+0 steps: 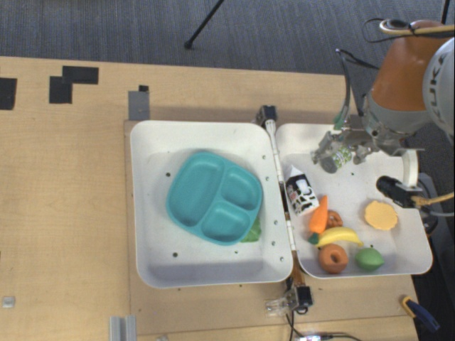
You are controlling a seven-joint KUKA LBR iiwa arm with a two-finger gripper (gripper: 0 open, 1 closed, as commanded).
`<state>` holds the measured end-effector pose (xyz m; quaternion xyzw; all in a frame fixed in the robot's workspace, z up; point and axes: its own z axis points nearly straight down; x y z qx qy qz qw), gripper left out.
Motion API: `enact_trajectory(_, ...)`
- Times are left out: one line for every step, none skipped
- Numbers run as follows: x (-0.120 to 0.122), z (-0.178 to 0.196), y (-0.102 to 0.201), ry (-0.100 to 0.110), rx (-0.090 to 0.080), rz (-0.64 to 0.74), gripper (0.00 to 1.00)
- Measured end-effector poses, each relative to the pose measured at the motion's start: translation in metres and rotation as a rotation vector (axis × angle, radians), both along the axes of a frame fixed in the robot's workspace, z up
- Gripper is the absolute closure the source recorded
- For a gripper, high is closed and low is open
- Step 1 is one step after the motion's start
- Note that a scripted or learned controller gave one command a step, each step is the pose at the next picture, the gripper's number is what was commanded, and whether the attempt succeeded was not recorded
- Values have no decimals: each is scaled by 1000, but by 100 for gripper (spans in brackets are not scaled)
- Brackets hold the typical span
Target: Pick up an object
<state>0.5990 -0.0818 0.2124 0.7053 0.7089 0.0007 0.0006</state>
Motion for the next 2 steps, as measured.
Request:
enact_trajectory(36,-59,-85,1,-2,67,0)
enact_trajectory(67,-126,-62,-5,-2,258,0)
